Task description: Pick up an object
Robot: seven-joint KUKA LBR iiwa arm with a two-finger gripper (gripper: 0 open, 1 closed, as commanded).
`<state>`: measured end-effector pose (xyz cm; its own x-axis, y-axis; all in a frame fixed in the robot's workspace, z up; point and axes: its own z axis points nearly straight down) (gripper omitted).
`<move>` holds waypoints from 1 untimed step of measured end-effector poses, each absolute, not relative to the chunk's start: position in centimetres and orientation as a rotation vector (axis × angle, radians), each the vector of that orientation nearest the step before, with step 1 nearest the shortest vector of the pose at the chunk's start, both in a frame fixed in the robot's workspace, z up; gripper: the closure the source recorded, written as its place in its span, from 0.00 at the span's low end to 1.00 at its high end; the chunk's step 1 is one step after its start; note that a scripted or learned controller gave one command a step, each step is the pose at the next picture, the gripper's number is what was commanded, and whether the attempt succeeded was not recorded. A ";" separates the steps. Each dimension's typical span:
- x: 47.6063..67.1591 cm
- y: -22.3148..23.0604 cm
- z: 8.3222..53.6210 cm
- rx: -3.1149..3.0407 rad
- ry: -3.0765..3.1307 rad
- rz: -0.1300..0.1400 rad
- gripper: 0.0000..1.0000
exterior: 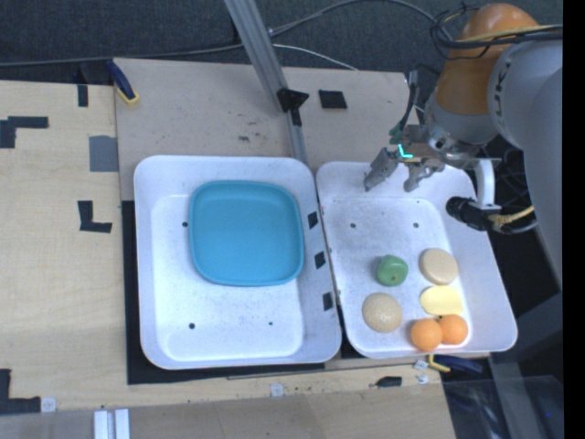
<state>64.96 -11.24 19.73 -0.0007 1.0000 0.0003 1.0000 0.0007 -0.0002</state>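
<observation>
My gripper (397, 178) hangs over the far edge of the right bin (366, 210), open, with nothing between its two fingers. Well below it, at the bin's near end, lie a small green round object (392, 270), a tan round piece (440, 265), a pale yellow piece (441, 299), a beige round piece (382, 312) and an orange object (437, 332). They sit close together, the orange one touching the yellow one. The gripper is apart from all of them.
The left bin (164, 245) holds a blue square plate (246, 232). A grey metal pole (265, 58) slants down to the gap between the bins. The arm's grey body and orange band (484, 58) fill the upper right. Cables (484, 213) hang by the right bin's far corner.
</observation>
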 end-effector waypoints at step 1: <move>65.0 -11.2 19.7 -2.220 -2.222 0.000 0.00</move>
